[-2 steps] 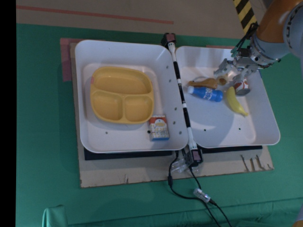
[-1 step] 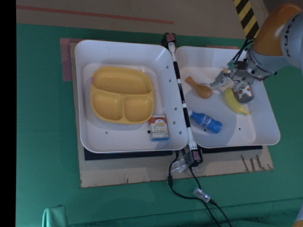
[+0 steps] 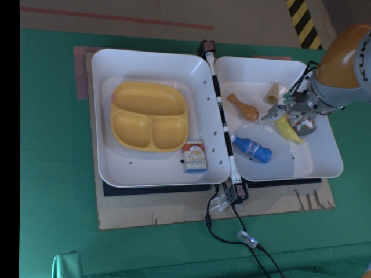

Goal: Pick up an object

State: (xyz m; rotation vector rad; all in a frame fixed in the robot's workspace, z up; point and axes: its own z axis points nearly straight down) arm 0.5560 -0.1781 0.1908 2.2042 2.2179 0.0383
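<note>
Your gripper [image 3: 288, 116] is hanging low by the right bin's [image 3: 324, 169] right edge, just above a yellow banana-shaped toy [image 3: 289, 130]; you cannot tell how its grip is set. Nothing is looking lifted, so the pick is still ahead. Nearer the front edge a blue bottle [image 3: 252, 149] is lying; farther back are a drumstick toy [image 3: 243, 107] and a cone [image 3: 272, 92].

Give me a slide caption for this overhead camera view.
KUKA arm's pincer hovers by a yellow banana in the right bin, beside blue bottle and drumstick.
</note>
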